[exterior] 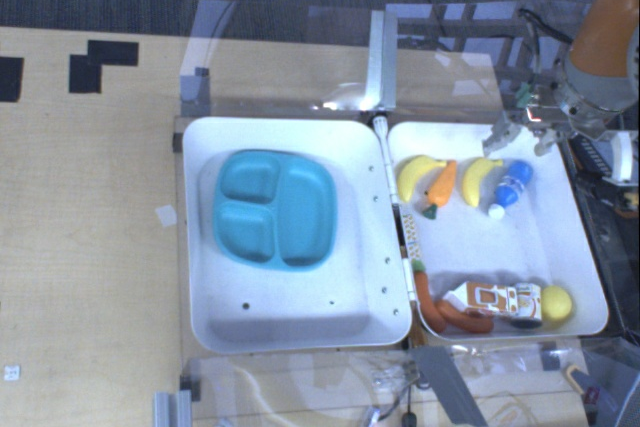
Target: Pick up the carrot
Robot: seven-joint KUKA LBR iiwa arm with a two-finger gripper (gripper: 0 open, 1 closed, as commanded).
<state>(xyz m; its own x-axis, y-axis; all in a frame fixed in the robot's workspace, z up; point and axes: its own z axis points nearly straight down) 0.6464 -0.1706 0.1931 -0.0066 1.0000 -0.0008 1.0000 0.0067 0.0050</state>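
Hanging over the right bin's (570, 245) far corner, the claw (522, 133) has its fingers spread with nothing between them. The carrot (439, 186) lies apart from it in that bin, leaning against a banana (415, 177), with a second banana (478, 179) and a small blue bottle (508, 189) beside it. A blue divided plate (274, 209) sits in the left bin (290, 315).

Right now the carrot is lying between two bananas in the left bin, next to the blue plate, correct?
Not quite: the carrot lies between the two bananas in the right bin, as the camera view shows. The blue plate sits alone in the left bin.
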